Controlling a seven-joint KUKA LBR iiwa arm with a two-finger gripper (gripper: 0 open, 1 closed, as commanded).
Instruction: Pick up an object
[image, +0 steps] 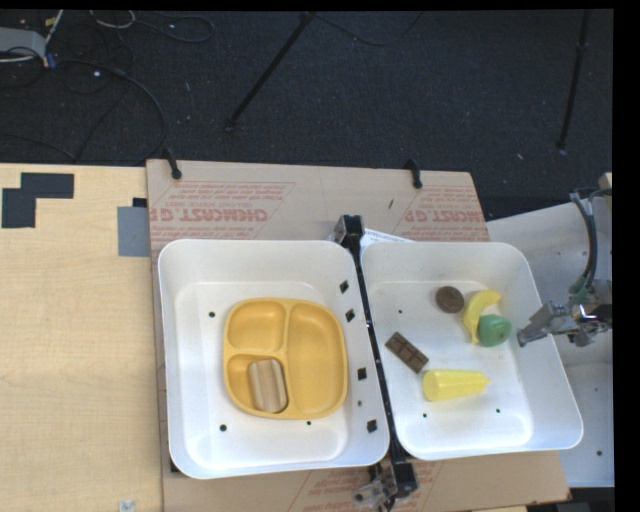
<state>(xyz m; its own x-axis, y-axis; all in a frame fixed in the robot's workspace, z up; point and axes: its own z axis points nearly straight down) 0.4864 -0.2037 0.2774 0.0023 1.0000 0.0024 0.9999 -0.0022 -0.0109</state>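
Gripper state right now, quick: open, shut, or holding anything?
Gripper: at the right bin's right rim, near the green ball; nothing visibly held. Open or shut cannot be told.

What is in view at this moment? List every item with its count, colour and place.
white bins: 2, white, side by side on the bench
divided plate: 1, yellow, middle of the left bin
bread-like piece: 1, tan, in the plate's lower-left compartment
round piece: 1, dark brown, upper part of the right bin
chocolate-like bar: 1, brown, left part of the right bin
yellow wedge: 1, yellow, lower middle of the right bin
yellow piece: 1, yellow, right part of the right bin, touching the green ball
green ball: 1, green, right part of the right bin
cardboard sheet: 1, brown, under the bins
gripper: 1, grey, at the right bin's right rim, near the green ball
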